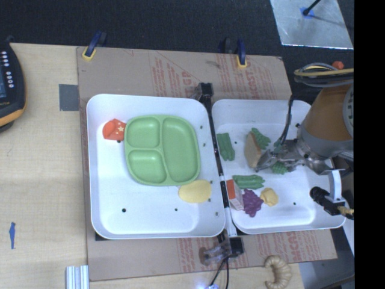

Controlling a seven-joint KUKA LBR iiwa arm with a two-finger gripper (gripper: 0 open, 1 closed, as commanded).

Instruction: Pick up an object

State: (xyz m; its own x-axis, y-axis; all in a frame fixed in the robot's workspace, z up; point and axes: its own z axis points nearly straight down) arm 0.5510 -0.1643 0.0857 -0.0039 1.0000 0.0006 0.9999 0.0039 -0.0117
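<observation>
Toy sandwich [257, 147] | right bin [301, 218], gripper [272, 159] touching its edge | looks light, rigid, smooth plastic | best pinched across flat sides | gripper state: cannot tell

The arm [328, 119] is cut off at the right, so only its orange band and wrist show. Its gripper [269, 159] is a dark tangle low over the right bin [301, 221], and whether the fingers are spread or closed cannot be made out. A small green piece [280, 167] just beside it is partly hidden by the wrist. The tan and green sandwich-like toy [257, 146] is too blurred to name surely. At the far left a black device [9, 83] runs off the edge. The red toy [113, 129] is partly tucked under the green divided plate [162, 149].
</observation>
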